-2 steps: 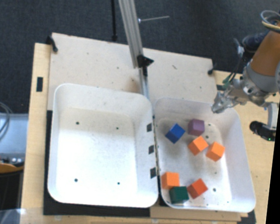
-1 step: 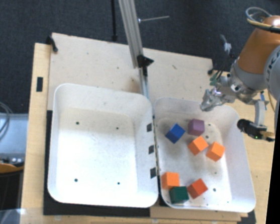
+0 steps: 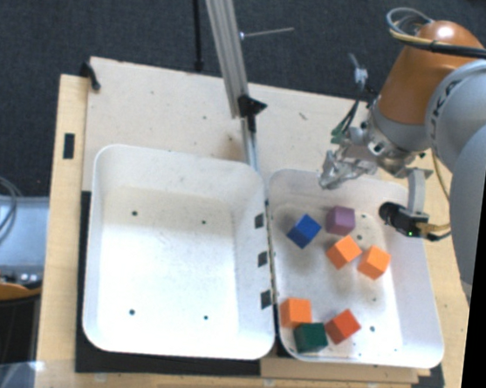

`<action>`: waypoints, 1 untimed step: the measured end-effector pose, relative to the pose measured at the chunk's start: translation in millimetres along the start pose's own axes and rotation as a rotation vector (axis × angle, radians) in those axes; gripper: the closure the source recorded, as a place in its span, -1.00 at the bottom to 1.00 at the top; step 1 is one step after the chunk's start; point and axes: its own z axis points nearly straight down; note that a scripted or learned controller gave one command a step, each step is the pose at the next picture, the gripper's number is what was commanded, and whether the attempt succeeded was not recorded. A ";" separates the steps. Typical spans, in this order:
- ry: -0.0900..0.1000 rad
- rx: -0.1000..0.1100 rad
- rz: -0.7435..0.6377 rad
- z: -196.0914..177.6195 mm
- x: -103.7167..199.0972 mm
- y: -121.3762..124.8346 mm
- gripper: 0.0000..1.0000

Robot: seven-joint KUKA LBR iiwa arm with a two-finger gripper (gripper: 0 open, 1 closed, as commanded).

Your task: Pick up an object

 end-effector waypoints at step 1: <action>0.001 0.000 0.000 -3.6 44.3 -6.8 1.00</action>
